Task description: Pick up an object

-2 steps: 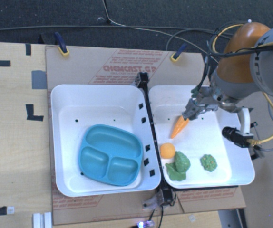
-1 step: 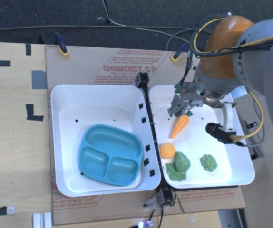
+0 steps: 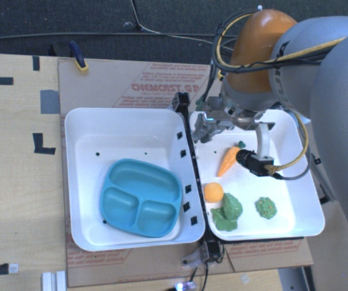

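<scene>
Counter (image 3: 16, 180) of pale wood, with dark tape marks on its left part; a cardboard sheet (image 3: 156, 83) lies under both bins.

Left bin (image 3: 80, 126): rim free on all sides, wide bare floor along its far and left walls. It holds one blue divided tray (image 3: 140, 197), lying flat toward the near right corner, close to the shared wall. Black clips sit along that wall between the bins.

Right bin (image 3: 307, 214): far half crowded by the arm (image 3: 265, 47), which comes in from the right and hangs over the bin's far left corner. The hand (image 3: 207, 126) is low at that corner, just beside the dividing wall; whether it is released or clenched I cannot tell, its tips are lost among metal parts and cable. Nothing is visibly between them.

Contents of the right bin, all in the near half:
- carrot (image 3: 227, 160), tilted, near the middle, just beside a black fitting (image 3: 253, 161) on a cable.
- orange ball (image 3: 213, 192) near the dividing wall, just in front of the carrot.
- green leafy piece (image 3: 227, 212) touching the ball's near side.
- broccoli floret (image 3: 265, 207), apart to the right, with bare floor around it.

Open floor remains along the right bin's near and right walls.
</scene>
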Motion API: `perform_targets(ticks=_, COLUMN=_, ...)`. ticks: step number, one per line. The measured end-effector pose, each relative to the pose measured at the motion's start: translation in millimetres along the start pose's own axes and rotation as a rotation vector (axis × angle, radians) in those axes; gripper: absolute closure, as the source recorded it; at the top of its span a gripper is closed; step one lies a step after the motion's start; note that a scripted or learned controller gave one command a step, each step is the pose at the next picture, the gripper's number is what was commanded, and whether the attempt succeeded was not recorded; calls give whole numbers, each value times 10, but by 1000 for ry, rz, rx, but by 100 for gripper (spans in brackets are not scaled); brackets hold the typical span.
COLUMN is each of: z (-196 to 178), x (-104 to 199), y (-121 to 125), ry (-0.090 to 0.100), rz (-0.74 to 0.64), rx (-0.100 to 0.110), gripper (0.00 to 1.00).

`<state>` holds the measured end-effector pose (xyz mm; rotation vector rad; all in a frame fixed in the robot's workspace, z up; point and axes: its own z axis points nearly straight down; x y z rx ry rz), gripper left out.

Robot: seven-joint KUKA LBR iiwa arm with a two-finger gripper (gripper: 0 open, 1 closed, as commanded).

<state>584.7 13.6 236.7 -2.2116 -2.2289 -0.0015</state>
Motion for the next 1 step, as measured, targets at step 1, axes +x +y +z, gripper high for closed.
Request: perform_targets(ticks=1, z=146, x=492, y=150, ry=-3, rz=3, rx=1, gripper=100)
